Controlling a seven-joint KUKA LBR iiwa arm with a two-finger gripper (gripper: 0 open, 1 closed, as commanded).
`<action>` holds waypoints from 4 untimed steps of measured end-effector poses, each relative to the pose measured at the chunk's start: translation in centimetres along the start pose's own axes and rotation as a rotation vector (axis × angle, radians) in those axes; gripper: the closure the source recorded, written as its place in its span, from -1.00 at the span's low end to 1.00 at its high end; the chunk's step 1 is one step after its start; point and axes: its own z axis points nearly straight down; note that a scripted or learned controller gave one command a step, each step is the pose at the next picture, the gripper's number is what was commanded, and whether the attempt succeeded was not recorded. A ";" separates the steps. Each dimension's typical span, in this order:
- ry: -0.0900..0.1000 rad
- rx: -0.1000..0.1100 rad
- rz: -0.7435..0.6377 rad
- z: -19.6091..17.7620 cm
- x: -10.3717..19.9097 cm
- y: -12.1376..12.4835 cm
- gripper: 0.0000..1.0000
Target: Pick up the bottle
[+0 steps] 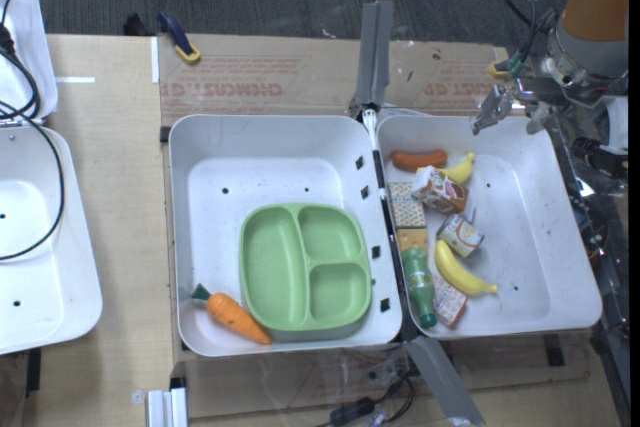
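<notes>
Above the right bin's (560, 315) far rim, the gripper (512, 105) hangs with nothing visibly between its fingers; whether they are spread or closed I cannot tell from here. It should travel to the near-left corner, align across the bottle (418, 287), and descend clear of the banana (462, 273) beside it. The bottle is green, small, lying along the left wall.

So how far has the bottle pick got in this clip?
Nothing looks done yet. The green plastic bottle lies on its side at the front left of the right white bin, between a cardboard strip and a yellow banana. The tool hangs over that bin's back edge, well away from the bottle. Left to do: the reach across, the descent, the grasp and the lift.
</notes>
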 end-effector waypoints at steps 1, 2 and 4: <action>0.002 0.001 -0.178 8.1 -0.8 -9.5 -1.00; 0.000 -0.005 -0.186 14.7 0.3 -16.5 -1.00; -0.002 -0.007 0.152 4.6 20.8 -13.8 -1.00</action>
